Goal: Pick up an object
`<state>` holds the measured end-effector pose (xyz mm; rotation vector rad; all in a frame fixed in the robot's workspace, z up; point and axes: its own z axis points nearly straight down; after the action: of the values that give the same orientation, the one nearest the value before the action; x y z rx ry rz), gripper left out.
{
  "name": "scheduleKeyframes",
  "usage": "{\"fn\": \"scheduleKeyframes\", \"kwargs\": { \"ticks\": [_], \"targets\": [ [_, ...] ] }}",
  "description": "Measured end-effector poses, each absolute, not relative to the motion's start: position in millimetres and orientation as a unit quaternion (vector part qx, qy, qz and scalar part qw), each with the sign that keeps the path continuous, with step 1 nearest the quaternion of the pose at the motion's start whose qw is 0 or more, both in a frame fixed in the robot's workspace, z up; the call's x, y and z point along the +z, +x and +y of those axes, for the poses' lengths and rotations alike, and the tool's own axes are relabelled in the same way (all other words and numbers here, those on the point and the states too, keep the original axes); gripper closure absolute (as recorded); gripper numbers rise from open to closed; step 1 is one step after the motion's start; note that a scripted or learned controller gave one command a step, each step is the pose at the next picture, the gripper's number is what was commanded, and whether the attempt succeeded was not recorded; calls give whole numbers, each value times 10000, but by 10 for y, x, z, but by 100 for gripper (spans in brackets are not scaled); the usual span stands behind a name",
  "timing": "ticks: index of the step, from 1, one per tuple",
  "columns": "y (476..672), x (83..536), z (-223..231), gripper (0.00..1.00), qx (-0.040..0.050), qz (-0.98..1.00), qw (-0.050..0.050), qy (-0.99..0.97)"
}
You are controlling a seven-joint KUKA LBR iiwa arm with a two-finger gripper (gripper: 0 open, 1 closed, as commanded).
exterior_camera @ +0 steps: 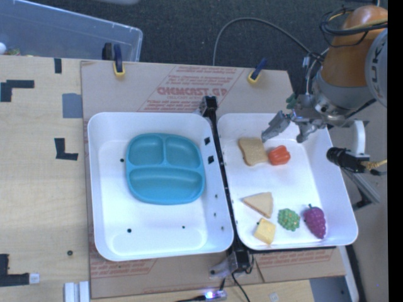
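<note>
The right bin (327,181) holds a tan bread slice (252,150), a red-orange pepper (279,155), a tan wedge (259,202), a yellow cheese block (265,231), a green broccoli piece (289,219) and purple grapes (315,221). My gripper (288,127) hangs over the bin's back part, just above and behind the pepper. Its two grey fingers are spread apart, and nothing is between them.
The left bin (104,187) bears a blue divided plate (165,168). A black divider (217,162) runs between the bins. Yellow clamps (119,67) pin the cardboard at the back. A black fitting (345,157) juts out beside the right bin's far rim.
</note>
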<state>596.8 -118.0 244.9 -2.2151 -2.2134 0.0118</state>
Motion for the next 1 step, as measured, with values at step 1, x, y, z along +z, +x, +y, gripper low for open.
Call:
{"fn": "scheduleKeyframes", "kwargs": {
  "ticks": [1],
  "targets": [
    [5987,2507,-1178,0,8,-7080,10,-7062]
  ]
}}
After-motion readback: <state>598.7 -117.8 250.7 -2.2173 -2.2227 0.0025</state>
